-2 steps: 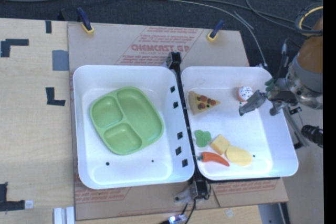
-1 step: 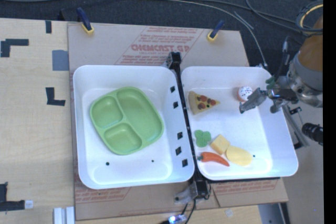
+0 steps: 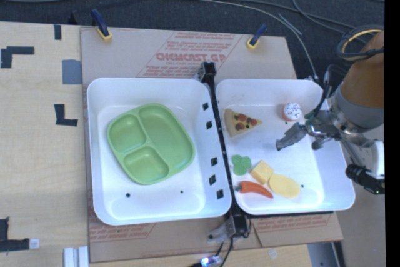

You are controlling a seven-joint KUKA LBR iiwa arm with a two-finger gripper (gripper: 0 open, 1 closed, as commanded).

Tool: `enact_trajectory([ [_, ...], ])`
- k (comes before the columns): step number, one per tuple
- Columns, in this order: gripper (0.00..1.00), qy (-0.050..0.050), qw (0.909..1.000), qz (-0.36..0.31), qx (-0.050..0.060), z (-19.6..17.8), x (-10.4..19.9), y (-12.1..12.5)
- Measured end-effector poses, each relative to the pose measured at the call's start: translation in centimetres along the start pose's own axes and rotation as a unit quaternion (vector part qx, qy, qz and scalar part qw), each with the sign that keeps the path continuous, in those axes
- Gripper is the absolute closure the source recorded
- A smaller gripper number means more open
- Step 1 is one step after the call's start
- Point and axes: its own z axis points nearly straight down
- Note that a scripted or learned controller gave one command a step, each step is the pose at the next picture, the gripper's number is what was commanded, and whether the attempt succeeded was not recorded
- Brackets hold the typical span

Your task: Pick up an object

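Two shallow white bins sit side by side on a sheet of brown cardboard (image 3: pixel 187 50), which is held to the bench by two clamps (image 3: pixel 100 25) at its far edge. The left bin (image 3: pixel 100 153) holds a green divided plate (image 3: pixel 150 142) with three compartments, lying flat near the middle.

The right bin (image 3: pixel 331 197) holds the small toy foods. A pizza slice (image 3: pixel 240 122) lies near the divider, toward the far side. A small white and red round piece (image 3: pixel 292 112) sits further right, close to the far wall. Toward the near side a green leafy piece (image 3: pixel 241 164) lies beside a yellow cheese wedge (image 3: pixel 262 172), with a yellow round slice (image 3: pixel 284 185) just to its right and an orange carrot (image 3: pixel 256 189) just in front of them.

The arm (image 3: pixel 362 87) reaches in over the right bin's right wall. Its gripper (image 3: pixel 299 136) hangs over bare bin floor between the round piece and the yellow slice, its dark fingers spread apart with nothing between them, touching none of the foods
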Motion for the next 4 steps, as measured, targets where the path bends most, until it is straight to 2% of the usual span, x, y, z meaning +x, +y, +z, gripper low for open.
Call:
enact_trajectory([
  [1,0.00,0.000,1.0000,-0.001,0.001,4.9,1.0,-0.2],
  [2,0.00,0.000,1.0000,0.000,0.001,10.5,0.6,0.6],
  [3,1.00,0.000,1.0000,-0.001,-0.001,9.2,0.7,0.7],
  [4,1.00,-0.001,1.0000,-0.001,-0.004,5.0,0.5,1.0],
])
